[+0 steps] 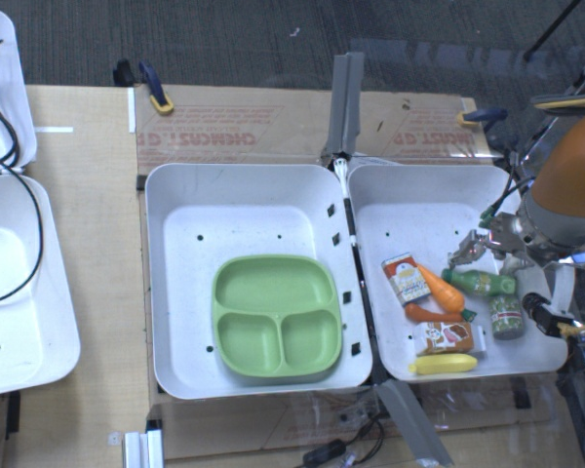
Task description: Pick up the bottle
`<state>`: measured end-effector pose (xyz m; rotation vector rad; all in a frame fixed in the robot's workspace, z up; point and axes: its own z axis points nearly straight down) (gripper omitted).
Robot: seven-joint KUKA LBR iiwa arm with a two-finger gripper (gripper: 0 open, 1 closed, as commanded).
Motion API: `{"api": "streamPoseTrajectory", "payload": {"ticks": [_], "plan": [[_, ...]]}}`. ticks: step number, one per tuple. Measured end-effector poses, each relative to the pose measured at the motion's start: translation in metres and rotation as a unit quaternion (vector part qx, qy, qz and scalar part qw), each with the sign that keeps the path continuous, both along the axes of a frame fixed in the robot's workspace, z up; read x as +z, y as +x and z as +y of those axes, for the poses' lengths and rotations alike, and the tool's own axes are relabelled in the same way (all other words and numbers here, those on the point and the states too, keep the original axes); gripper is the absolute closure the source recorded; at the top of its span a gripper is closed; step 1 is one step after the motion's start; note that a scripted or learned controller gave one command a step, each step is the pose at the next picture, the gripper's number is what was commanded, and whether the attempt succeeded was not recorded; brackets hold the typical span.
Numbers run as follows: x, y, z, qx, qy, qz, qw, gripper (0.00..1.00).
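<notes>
The green bottle lies on its side in the right bin, near that bin's right wall, with its cap end pointing left toward two orange carrots. My gripper hovers just above and behind the bottle, reaching in from the right. It is open, with nothing between its fingers. One fingertip hangs close over the bottle's neck.
Around the bottle lie a red-and-white carton, a small green can, a brown snack box and a yellow banana. The left bin holds a green divided plate. A grey divider stands between the bins.
</notes>
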<state>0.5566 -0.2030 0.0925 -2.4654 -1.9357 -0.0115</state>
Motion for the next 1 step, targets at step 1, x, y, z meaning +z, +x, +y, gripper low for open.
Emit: {"api": "streamPoseTrajectory", "payload": {"ticks": [1], "plan": [[0.0085, -0.001, -0.0029, -0.002, -0.0027, 0.001, 1.0, 1.0]]}}
